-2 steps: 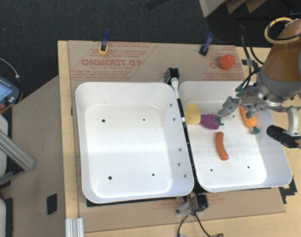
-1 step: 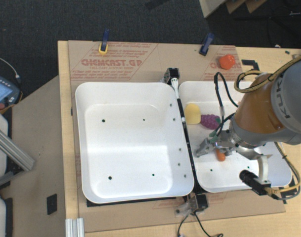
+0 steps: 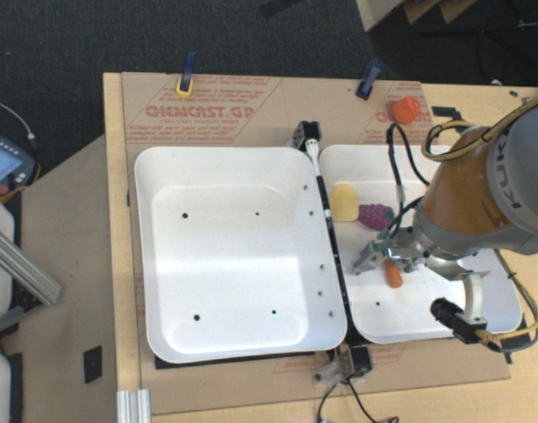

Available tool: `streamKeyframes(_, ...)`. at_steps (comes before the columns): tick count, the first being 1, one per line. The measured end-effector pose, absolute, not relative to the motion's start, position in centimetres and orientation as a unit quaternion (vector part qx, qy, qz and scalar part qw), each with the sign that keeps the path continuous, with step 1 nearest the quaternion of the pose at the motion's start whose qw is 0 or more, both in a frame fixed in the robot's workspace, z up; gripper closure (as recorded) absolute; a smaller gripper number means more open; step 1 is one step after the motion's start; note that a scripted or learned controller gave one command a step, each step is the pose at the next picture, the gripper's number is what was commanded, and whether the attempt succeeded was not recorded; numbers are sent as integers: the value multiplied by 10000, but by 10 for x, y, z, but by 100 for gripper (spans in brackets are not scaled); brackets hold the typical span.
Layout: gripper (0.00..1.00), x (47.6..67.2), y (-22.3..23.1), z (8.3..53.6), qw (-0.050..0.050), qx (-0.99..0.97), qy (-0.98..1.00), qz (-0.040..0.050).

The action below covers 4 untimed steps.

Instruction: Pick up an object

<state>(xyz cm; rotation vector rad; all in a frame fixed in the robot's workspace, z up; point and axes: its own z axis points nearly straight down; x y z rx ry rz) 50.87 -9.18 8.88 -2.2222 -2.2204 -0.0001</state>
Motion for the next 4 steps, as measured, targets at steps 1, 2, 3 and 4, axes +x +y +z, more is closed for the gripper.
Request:
streamKeyframes(1, 100, 509, -92, 99, -9, -7075, -7067, -5)
streamKeyframes(2, 100, 586, -32, 190, -51, -7042, -7099, -45)
streamKeyframes(3, 100, 569, 22, 185, 16, -7061, -7081, 8)
streamKeyframes(4, 100, 534, 48, 226, 9, -7063, -7079, 1)
